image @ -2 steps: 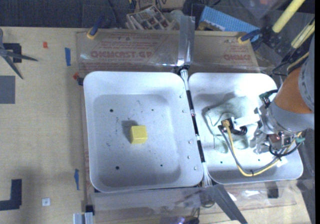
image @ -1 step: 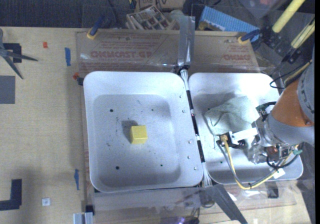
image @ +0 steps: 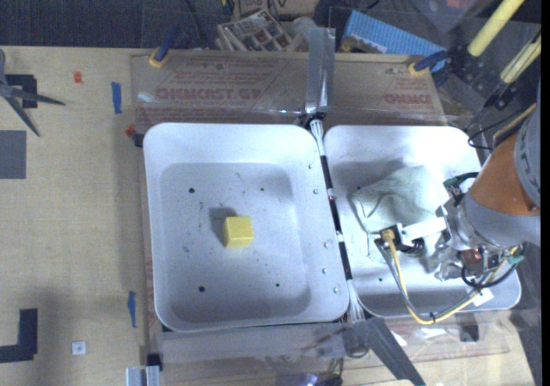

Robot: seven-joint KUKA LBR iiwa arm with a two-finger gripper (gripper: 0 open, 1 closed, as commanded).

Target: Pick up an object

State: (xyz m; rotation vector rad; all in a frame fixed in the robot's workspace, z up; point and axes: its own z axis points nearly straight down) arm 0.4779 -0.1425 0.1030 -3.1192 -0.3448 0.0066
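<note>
Camera view: down at a slant on two white bins side by side, arm (image: 503,186) reaching in from the right.
Left bin (image: 163,204): holds one small yellow block (image: 239,231), near the middle of the floor, well apart from every wall.
Right bin (image: 404,139): holds a pale crumpled cloth (image: 400,189), in the upper middle, close to the wall shared with the left bin.
Gripper (image: 447,262): low over the lower right of the right bin, just beside the cloth's right edge, contact not clear; spread or closed not to be made out from this angle; nothing seen held.
Task's thing: either would serve; cloth by far the nearer, block well apart in the other bin.
Step in hand: judged as lining up for a pick in the right bin, nothing lifted yet.
Doing it well: shift toward the cloth's bulk, not its thin edge; come straight down on a raised fold; close only when low enough to pinch cloth and not air; lift slowly and check that cloth comes up.
Handling: cloth likely soft, apt to slip or trail; block likely rigid, easier to square up on, but a far longer reach.
Risk: scraping the bin floor, catching the rim, closing on nothing.
</note>
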